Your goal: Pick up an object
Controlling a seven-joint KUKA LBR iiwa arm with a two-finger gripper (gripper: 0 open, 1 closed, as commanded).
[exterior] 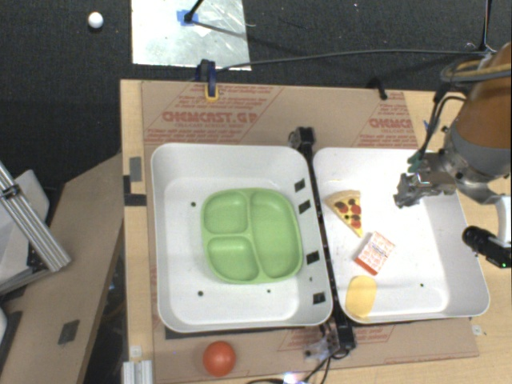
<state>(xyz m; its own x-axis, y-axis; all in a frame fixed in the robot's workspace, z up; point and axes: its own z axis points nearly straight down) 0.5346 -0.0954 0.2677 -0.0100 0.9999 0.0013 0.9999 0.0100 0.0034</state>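
Pincer [410, 189] over right bin [464, 294], near its far right side; cannot tell how far open, nothing seen in its grip. Pizza slice [346, 210] lies by the bin's left wall. Red-and-white packet [374, 252] just beyond it toward the middle, yellow piece [362, 294] at the near-left corner. Left bin [172, 214] holds a green divided plate [251, 234]. Orange ball [218, 358] on counter [416, 342] at near edge.
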